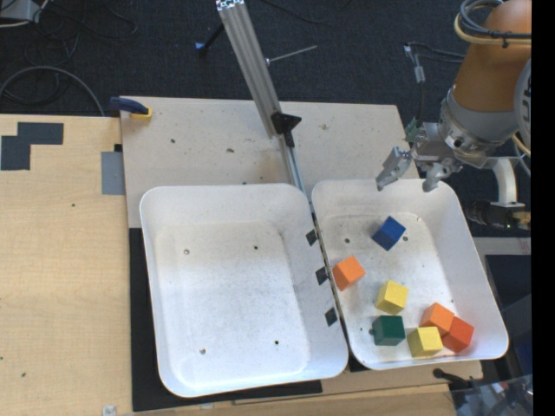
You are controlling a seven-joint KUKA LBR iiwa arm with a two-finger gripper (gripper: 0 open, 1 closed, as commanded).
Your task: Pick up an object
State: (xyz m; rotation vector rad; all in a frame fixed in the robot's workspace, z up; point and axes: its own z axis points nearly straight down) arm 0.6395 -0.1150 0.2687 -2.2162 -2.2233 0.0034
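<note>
Camera view: end effector [413, 173] open above right bin [486, 284].

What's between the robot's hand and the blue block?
Nothing but bare white floor of the right bin, seen in the camera view. The hand hangs over the bin's far edge, above the blue block.

The arm [490, 68] runs off the right edge, and one orange cube [438, 316] is partly hidden.

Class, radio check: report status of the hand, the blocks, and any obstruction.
Hand open, holding nothing, above right white plastic bin's far rim. Nearest: blue cube, apart from the others. No obstruction over it.
</note>
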